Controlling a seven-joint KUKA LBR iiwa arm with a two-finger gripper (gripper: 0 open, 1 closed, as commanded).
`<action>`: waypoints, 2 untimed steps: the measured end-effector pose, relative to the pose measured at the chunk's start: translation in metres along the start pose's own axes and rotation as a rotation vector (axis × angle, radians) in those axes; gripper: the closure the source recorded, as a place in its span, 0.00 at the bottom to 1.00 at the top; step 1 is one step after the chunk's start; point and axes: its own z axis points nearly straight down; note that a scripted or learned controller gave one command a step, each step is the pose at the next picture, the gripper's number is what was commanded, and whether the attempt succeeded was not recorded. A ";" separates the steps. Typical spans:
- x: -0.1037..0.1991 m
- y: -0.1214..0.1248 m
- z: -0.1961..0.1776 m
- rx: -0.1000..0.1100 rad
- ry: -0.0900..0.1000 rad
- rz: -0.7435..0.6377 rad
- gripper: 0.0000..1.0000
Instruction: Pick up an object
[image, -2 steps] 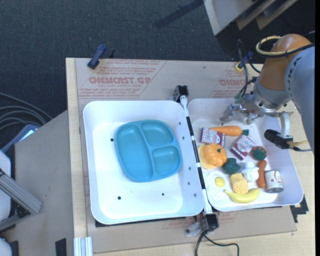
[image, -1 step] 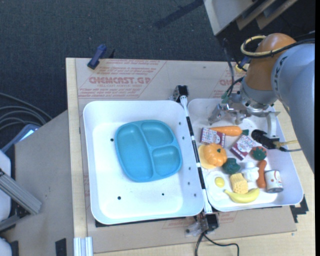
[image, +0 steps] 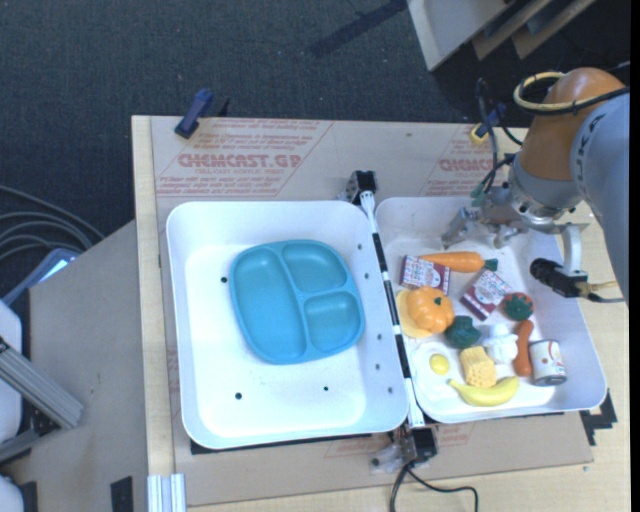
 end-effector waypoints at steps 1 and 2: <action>0.000 0.001 -0.011 -0.003 -0.001 0.000 1.00; 0.000 0.001 -0.010 -0.002 -0.001 0.000 0.00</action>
